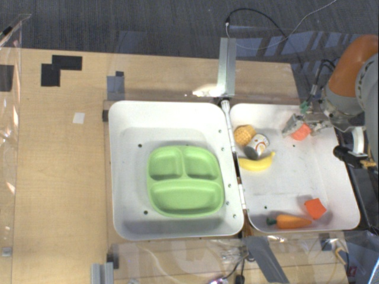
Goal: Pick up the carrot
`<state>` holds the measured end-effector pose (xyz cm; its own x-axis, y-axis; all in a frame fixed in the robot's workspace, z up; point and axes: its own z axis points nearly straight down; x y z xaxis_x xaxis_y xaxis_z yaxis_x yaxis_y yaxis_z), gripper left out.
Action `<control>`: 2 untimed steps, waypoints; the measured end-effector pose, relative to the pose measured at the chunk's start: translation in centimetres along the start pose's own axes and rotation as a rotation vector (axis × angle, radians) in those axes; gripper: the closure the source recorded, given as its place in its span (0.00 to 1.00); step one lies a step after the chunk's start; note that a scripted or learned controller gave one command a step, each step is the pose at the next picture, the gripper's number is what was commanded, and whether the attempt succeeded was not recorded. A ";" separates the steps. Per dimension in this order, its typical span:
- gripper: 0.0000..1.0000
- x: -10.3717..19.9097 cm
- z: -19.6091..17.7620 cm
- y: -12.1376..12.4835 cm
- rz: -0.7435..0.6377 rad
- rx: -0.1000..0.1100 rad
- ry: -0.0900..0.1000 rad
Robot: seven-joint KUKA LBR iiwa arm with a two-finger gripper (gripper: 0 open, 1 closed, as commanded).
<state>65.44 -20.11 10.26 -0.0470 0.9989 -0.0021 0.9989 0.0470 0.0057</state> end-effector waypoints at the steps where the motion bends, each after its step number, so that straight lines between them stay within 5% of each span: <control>1: 0.00 0.0 0.0 0.0 0.000 0.000 0.000; 2: 0.00 0.1 1.4 -2.7 -0.348 -0.004 -0.002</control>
<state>62.70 -20.15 8.84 -0.3851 0.9228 -0.0061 0.9228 0.3852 0.0081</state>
